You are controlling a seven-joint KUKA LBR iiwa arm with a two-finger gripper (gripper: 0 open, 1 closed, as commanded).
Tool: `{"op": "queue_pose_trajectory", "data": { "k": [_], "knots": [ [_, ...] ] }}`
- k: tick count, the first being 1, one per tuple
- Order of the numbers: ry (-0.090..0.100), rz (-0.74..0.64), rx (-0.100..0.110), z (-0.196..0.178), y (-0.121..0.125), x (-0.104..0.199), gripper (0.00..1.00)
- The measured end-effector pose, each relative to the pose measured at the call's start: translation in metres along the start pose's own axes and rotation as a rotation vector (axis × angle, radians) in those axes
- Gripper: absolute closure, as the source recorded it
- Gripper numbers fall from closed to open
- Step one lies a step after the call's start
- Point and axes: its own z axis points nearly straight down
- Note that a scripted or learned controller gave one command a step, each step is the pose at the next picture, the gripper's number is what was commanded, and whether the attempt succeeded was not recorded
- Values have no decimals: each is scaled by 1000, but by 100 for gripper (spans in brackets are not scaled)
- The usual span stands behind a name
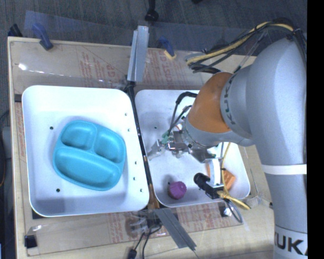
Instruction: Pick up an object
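Purple, small and rounded, the object (177, 189) lies near the right bin's (151, 112) front edge, not yet lifted. Farther back, I see the gripper (161, 143) low over that bin; whether it is spread, I cannot tell.

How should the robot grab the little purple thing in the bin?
Take the small round purple object across its middle, from straight above. It sits alone on the right white bin's floor with open space on each side, so the pincer probably fits around it.
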Motion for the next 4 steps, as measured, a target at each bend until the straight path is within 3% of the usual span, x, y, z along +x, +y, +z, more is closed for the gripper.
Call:
{"op": "queue_pose_trajectory", "data": {
  "k": [1, 2, 3, 4],
  "knots": [
    [-10, 7, -9, -2, -60, 7, 0],
    [-2, 2, -4, -1, -9, 6, 0],
    [0, -3, 1, -10, -9, 6, 100],
    [-1, -3, 1, -10, -9, 6, 0]
  ]
}}
